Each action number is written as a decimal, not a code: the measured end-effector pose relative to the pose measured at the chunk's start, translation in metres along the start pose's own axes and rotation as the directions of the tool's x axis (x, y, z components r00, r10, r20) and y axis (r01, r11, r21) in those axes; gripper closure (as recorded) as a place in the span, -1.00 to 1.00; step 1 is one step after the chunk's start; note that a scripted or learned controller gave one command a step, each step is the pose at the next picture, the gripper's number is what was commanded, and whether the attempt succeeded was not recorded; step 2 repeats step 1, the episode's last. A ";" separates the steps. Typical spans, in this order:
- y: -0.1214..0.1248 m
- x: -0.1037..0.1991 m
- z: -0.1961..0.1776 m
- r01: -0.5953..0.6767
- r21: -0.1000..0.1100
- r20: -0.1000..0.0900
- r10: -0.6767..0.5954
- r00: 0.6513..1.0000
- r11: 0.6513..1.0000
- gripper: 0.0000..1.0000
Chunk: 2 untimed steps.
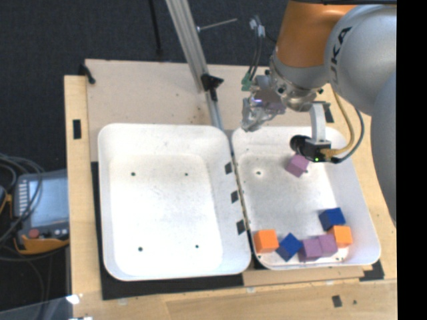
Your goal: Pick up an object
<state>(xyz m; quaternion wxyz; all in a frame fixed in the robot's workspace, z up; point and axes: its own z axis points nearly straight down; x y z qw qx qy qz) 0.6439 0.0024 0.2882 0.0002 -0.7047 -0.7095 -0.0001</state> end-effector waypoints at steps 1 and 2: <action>-0.023 0.048 0.003 0.000 0.001 0.000 0.000 1.000 1.000 1.00; -0.023 0.048 0.003 0.000 0.001 0.000 0.000 1.000 1.000 1.00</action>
